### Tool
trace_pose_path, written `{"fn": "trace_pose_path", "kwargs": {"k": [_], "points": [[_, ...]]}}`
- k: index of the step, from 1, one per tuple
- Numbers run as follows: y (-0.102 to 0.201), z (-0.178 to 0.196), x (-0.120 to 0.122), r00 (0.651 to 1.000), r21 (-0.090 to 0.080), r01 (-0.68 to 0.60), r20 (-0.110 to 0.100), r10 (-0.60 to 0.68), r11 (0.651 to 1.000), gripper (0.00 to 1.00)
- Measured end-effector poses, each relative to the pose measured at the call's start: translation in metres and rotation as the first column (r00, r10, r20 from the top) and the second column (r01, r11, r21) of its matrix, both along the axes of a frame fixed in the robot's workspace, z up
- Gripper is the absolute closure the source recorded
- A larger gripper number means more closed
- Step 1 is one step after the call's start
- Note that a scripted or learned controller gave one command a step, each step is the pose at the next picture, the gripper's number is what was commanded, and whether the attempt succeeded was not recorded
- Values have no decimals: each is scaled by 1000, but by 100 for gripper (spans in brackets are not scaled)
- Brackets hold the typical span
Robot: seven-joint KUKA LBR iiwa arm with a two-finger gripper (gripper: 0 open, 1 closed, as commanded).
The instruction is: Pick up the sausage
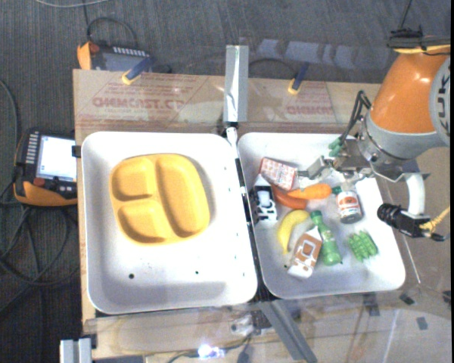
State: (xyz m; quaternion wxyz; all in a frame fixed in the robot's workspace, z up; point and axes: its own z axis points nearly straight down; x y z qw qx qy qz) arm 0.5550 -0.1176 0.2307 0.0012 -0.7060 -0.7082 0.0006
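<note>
The sausage (289, 198) is a reddish-orange link lying in the right bin (378, 278), near its middle. It runs left to right, and its right end meets a brighter orange carrot-like piece (318, 190). My gripper (327, 166) hangs just above and to the right of the sausage, over the carrot-like piece, at the end of the grey wrist under the orange band (412, 89). Nothing shows in its grasp.
Around the sausage lie a red patterned packet (278, 174), a black-and-white item (263, 203), a banana (290, 227), a juice carton (306, 254), a green bottle (328, 244), a small red-capped bottle (349, 205) and a green block (362, 244). The left bin (106, 278) holds a yellow compartment tray (160, 195).
</note>
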Motion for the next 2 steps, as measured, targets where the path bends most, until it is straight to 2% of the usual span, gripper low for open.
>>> {"fn": "trace_pose_path", "kwargs": {"k": [1, 2], "points": [[-1, -96, 32, 1000, -2, 24, -2, -24, 1000, 0], [16, -140, -5, 1000, -11, 17, 19, -17, 1000, 0]]}}
